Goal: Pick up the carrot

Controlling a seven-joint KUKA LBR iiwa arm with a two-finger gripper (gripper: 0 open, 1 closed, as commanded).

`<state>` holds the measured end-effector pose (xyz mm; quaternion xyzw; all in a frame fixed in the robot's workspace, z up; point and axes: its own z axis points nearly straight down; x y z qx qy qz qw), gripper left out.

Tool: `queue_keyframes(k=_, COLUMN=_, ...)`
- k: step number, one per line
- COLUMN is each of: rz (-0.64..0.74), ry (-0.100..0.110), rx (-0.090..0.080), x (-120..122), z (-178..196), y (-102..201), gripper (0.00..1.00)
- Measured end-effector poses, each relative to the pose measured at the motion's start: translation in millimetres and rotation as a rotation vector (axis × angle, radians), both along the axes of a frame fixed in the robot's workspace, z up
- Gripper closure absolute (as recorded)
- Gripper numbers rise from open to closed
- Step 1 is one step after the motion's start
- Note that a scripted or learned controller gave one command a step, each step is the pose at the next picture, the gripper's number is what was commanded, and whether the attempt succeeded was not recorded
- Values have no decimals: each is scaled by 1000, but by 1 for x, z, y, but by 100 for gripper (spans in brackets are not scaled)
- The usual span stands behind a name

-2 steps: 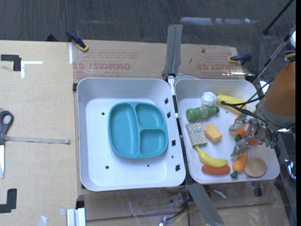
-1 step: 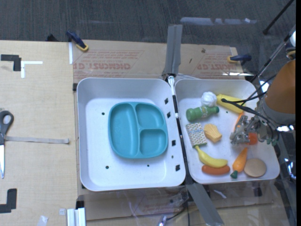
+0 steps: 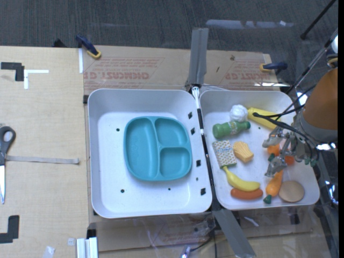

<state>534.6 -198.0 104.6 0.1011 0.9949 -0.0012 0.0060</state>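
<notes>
The carrot [image 3: 274, 185] is orange with a green top and lies upright near the front right of the right bin [image 3: 258, 97]. It sits between the red sausage and a tan disc. My gripper [image 3: 276, 155] hangs just behind the carrot. Its fingers [image 3: 276, 167] are spread open, and the lower one ends close above the carrot's thick end. A small orange patch [image 3: 274, 150] shows between the fingers, and I cannot tell what it is. The carrot is not held.
The right bin also holds a green bottle [image 3: 231, 128], a white garlic [image 3: 238, 112], a yellow piece [image 3: 262, 117], a patterned box [image 3: 224, 153], a corn piece [image 3: 243, 151], a banana [image 3: 242, 183], a red sausage [image 3: 246, 194] and a tan disc [image 3: 292, 191]. A teal divided plate [image 3: 158, 148] lies in the left bin [image 3: 102, 160].
</notes>
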Motion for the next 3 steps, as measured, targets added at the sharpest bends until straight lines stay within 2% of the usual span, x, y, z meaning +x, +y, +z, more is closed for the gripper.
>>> queue_keyframes(k=1, rz=4, ry=-6, rx=-2, x=3, z=11, y=0, gripper=100)
queue_keyframes(k=2, rz=3, ry=-6, rx=-2, x=3, z=11, y=1, gripper=0)
queue_keyframes(k=3, rz=-63, ry=7, rx=3, x=28, z=-12, y=21, gripper=0)
